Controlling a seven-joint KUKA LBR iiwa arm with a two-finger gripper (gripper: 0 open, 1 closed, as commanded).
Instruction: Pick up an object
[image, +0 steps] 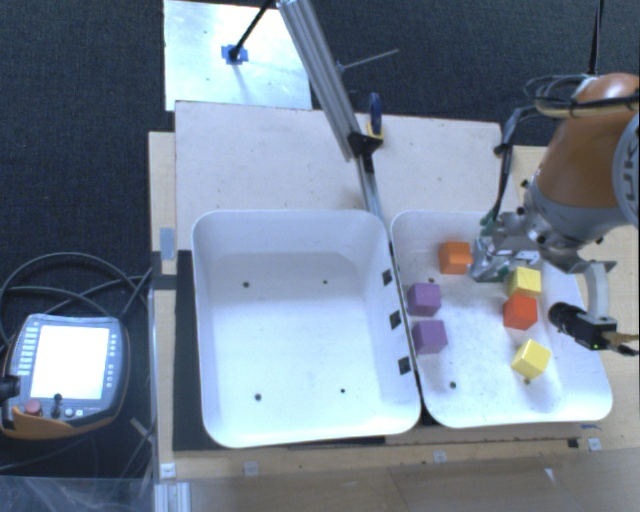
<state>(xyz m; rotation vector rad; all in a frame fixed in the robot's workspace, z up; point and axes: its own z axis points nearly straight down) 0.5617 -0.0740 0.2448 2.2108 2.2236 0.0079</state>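
Far left, off the bench, we see a teach pendant (62, 375) with a lit screen and looped cables. Next, the left bin (215, 330), bare white floor with a few dark dots. A silver pole (325, 75) slants down from the top to the seam between the bins.

The right bin (590, 400) holds all the blocks. Nearest the divider we've got two purple cubes, upper purple cube (424, 297) and lower purple cube (430, 335), close together, one above the other. Orange cube (455, 257) sits further up, near the back wall. Right of it, the gripper (487, 265) hangs low over the bin floor, just beside the orange cube; we can't tell its finger state, and we see no block between them. Just right of the gripper: upper yellow cube (524, 281), with a red-orange cube (520, 312) touching below it. Lower yellow cube (531, 358) sits apart, tilted, toward the front.
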